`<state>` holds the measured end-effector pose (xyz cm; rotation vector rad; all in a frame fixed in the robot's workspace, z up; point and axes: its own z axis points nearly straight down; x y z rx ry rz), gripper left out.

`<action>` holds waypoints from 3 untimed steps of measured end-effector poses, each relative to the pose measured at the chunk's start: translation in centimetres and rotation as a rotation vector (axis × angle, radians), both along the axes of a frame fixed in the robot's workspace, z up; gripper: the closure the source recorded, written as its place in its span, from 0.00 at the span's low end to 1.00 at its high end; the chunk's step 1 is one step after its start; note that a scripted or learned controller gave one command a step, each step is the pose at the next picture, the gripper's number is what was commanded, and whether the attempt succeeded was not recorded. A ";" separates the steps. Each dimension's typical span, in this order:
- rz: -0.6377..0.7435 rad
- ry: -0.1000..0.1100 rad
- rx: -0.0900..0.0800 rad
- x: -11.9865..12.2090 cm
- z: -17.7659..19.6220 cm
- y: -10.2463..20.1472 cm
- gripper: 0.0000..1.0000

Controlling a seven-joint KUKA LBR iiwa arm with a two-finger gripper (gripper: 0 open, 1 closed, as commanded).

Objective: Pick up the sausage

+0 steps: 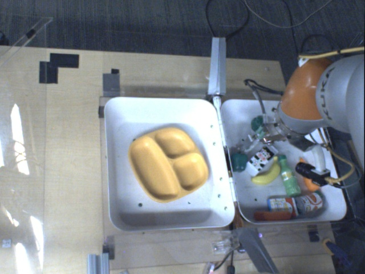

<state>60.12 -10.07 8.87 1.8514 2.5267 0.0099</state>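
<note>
The sausage (269, 215) is a dark red stick lying flat along the near wall of the right bin (239, 116). It sits just in front of a tin can (296, 204). My gripper (259, 141) hangs low over the middle of the right bin, well behind the sausage and above a small printed box (262, 157). Nothing from the bin can be seen in its grasp. The grey arm with its orange band (305, 93) comes in from the right.
The right bin also holds a banana (266, 174), a green bottle (288, 178), a teal object (238, 162) and an orange item (311, 176). The left bin (114, 170) holds a large yellow loaf-like lump (168, 163). A metal divider (217, 67) separates the bins.
</note>
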 end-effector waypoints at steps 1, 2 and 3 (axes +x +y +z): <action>-0.284 0.003 0.002 7.0 -0.1 -1.5 0.00; -0.003 0.003 0.001 3.9 -0.1 1.1 0.00; 0.126 0.000 -0.001 2.6 0.0 0.9 0.00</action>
